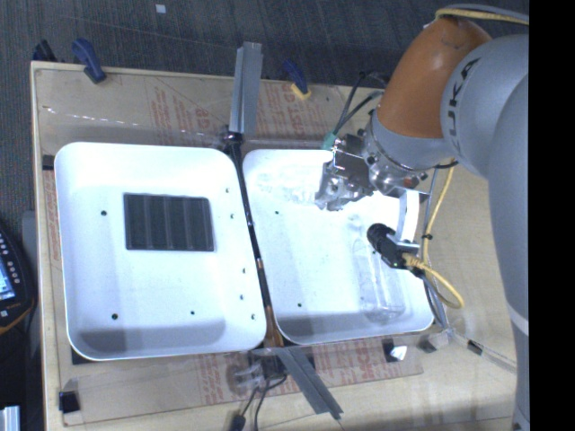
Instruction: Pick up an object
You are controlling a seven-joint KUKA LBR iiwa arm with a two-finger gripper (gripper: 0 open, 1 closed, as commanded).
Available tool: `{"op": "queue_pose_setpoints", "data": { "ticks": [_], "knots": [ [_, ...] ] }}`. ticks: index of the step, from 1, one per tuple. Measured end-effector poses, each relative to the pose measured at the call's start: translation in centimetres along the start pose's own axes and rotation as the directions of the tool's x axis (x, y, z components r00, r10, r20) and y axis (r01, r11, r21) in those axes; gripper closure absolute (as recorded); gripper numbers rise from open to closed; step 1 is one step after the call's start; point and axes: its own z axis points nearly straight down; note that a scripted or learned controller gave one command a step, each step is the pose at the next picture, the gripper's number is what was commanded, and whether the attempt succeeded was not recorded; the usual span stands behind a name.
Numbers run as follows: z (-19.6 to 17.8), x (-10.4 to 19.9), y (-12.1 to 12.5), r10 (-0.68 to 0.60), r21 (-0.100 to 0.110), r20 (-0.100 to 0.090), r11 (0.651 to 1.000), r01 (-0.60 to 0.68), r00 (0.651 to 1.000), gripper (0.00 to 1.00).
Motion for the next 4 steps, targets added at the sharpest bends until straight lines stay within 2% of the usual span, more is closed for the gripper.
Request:
{"op": "queue_pose_setpoints", "data": {
  "ticks": [1,2,3,4],
  "knots": [
    [-4.0,-6.9,2.4,-0.366,-0.004,0.002,0.930,0.366,0.930,1.00],
    [-11.1,0.2,-2.6,-0.006,-0.007,0.000,1.000,0.006,1.000,1.00],
    [-6.1,5.3,-9.9,0.043,0.000,0.001,0.999,-0.043,0.999,1.00],
    [-10.3,0.6,-8.1,-0.220,-0.006,0.001,0.976,0.220,0.976,1.00]
  ]
}}
